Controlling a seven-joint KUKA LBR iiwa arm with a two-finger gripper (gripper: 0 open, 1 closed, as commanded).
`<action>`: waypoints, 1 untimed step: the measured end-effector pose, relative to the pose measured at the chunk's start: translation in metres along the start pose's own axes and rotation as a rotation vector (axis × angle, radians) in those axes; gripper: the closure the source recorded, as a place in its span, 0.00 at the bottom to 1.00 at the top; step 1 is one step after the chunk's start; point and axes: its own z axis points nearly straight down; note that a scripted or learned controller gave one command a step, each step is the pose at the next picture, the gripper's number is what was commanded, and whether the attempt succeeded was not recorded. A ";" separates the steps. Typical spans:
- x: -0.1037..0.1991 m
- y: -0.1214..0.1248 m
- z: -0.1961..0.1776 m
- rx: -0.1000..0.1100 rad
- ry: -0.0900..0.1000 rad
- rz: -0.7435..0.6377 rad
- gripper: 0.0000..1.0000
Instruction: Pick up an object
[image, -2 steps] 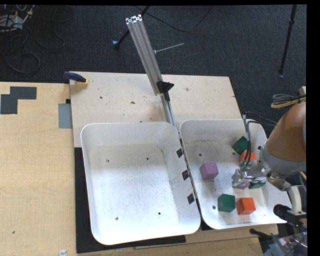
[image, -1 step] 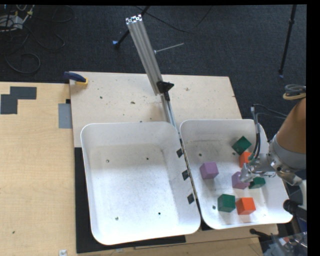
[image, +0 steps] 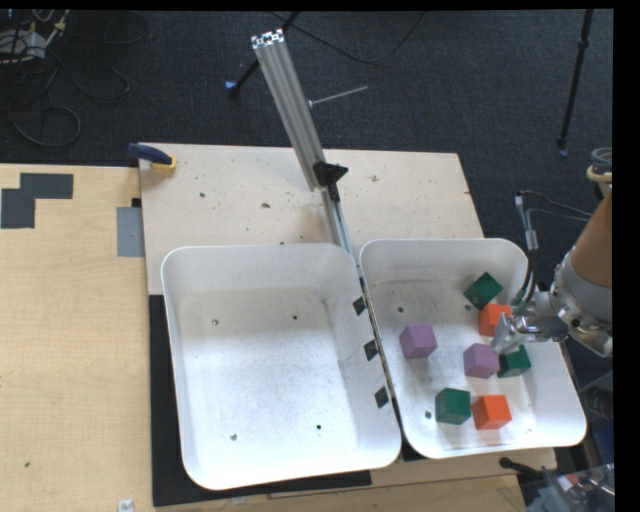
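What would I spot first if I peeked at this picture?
The bright blocks in the right bin: two purple, three green, two orange. The claw reaches in from the right, low among the blocks by that bin's right wall.

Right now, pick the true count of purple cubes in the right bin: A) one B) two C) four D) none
B: two purple cubes lie in the right bin, one purple cube toward its middle and another purple cube close beside the hand; the other cubes there are green or orange.
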 end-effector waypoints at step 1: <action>0.050 0.017 0.011 0.005 0.003 -0.003 1.00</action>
